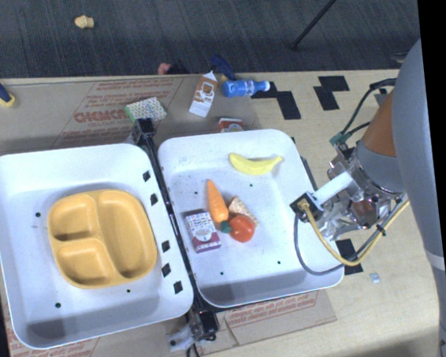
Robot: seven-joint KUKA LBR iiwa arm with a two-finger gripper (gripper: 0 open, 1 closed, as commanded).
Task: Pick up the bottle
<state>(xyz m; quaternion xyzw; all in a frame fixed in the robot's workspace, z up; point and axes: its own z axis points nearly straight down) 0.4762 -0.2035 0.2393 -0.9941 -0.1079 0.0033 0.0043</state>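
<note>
— Hanging over the right rim of the right-hand shallow white plastic bin (315, 263), the two-finger gripper (352, 214) on the grey arm sits low in the camera view, wrapped in yellow cable (325, 246). Whether it is spread or pressed together, nobody could say from this slant; nothing is seen pinched in it.

— And the small blue plastic bottle (244, 88)?

— It lies outside both bins, on the cardboard-covered bench (57, 112) just beyond the far rim of the right bin. From the gripper that means up the picture and to the left, well apart, with the bin's far right corner between them.

— How does it lie?

— On its side, long axis running roughly left to right in the view, nearly parallel to that far rim. Which end carries the cap is too small to tell.

— Anything crowding it?

— A small white and brown carton (204, 95) rests just beside its left end. The yellow toy banana (255, 162), orange toy carrot (217, 201) and red toy tomato (242, 228) lie inside the bin, off the likely path.

— So the move?

— Probably a traverse away across the bin corner, with the fingers turned to close across the bottle's short width.
</note>
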